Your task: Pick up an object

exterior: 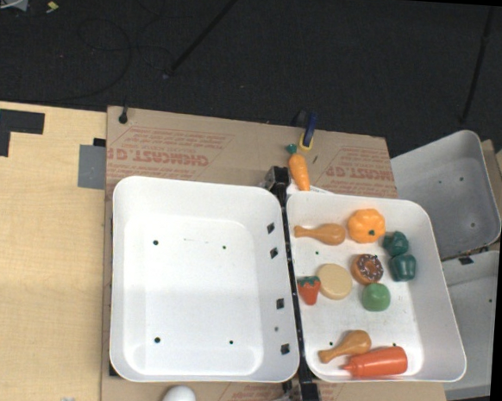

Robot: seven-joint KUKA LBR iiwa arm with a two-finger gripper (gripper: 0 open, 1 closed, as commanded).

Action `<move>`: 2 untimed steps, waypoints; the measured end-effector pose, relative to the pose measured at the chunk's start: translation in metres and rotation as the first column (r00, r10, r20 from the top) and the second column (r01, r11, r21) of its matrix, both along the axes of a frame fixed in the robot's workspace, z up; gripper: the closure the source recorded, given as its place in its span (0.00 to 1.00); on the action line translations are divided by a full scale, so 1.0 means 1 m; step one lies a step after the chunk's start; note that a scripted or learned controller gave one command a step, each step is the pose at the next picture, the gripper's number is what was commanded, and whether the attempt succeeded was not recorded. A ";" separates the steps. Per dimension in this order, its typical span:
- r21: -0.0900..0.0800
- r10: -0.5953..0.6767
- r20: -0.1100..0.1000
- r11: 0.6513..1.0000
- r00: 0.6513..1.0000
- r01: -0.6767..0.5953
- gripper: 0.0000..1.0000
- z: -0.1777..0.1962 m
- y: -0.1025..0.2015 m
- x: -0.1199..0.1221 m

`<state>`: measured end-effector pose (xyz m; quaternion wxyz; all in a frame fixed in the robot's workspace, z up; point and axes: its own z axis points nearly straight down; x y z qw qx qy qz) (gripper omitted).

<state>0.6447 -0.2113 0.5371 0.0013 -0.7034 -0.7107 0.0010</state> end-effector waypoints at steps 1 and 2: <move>0.000 0.001 0.000 1.000 1.000 -0.001 1.00 0.000 0.000 0.000; 0.000 0.001 0.000 1.000 1.000 -0.001 1.00 0.000 0.000 0.000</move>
